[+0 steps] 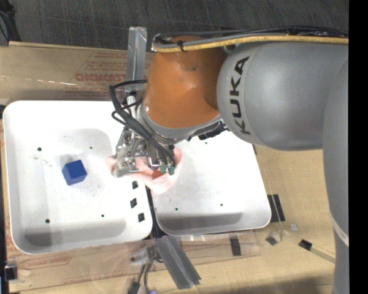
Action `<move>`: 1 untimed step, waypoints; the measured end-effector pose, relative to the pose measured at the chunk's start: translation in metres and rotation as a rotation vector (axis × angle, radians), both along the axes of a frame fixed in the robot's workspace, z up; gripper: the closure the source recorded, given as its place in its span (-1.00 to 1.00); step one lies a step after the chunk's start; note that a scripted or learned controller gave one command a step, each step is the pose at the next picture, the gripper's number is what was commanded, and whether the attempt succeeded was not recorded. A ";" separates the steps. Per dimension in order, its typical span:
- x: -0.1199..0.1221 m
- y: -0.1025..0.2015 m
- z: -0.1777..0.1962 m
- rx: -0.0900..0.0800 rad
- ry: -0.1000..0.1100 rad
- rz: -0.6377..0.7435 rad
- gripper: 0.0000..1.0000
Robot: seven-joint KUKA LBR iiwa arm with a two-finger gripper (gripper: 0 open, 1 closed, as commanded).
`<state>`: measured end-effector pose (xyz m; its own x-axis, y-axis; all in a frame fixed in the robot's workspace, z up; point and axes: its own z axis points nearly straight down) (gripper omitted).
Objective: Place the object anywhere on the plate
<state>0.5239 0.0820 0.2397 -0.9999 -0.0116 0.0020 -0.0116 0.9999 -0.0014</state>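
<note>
Here, a small blue cube [75, 171], matte and upright, in the left bin [24, 182]; pincer [130, 163] state unclear.

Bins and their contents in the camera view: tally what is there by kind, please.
White bins: 2, the left bin and the right bin
Blue cube: 1, in the left bin
Pink plate: 1, partly hidden under the claw, at the right bin's left edge
Total: 4
</note>
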 end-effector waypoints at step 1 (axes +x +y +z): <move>-0.029 0.041 -0.007 0.000 0.001 -0.001 1.00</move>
<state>0.4946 0.1235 0.2322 -0.9999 -0.0106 0.0027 -0.0106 0.9999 -0.0017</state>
